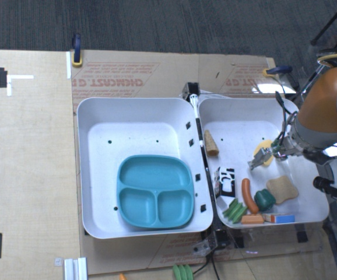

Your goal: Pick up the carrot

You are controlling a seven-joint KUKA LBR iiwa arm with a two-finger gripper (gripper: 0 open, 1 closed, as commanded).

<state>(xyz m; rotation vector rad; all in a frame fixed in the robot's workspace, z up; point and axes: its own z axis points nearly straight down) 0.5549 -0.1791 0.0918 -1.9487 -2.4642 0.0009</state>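
The carrot (252, 219) is a short orange piece lying flat near the front wall of the right bin (238, 116), between green pea pods (234, 210) and a small blue block (284, 219). A longer red-orange sausage (249, 193) lies just behind it. My gripper (260, 157) hangs over the middle of the right bin, well behind the carrot and right beside a yellow piece (267, 147). The grey arm with its orange band (326, 101) comes in from the right.
A dark green pepper (264, 199) and a tan bread slice (282, 188) lie right of the sausage. A black-and-white item (225, 181) and a brown roll (210, 143) sit by the dividing wall. A teal divided tray (155, 190) fills the left bin (98, 156).
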